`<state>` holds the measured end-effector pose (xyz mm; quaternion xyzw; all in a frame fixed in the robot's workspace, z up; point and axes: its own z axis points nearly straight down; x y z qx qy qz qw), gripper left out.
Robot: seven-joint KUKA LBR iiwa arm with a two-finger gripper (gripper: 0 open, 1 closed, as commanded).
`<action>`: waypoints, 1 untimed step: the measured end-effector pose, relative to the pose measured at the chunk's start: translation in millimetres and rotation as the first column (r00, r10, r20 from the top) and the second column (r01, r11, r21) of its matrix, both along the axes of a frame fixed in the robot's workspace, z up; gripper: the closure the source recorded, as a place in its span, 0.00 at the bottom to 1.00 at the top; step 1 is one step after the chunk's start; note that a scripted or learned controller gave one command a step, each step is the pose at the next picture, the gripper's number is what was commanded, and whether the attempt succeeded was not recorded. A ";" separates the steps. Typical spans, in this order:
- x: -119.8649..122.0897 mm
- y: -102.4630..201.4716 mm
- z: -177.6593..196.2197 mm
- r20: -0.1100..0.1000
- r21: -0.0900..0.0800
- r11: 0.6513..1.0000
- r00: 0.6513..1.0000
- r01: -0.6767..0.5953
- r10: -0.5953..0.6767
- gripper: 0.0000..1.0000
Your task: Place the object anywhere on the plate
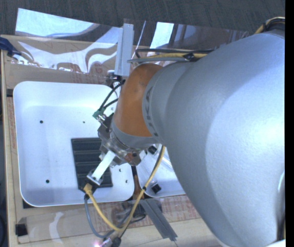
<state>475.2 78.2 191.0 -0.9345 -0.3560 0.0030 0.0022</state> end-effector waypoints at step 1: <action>-1.9 121.7 -64.4 -0.001 -0.004 1.000 1.000 -0.007 0.007 1.00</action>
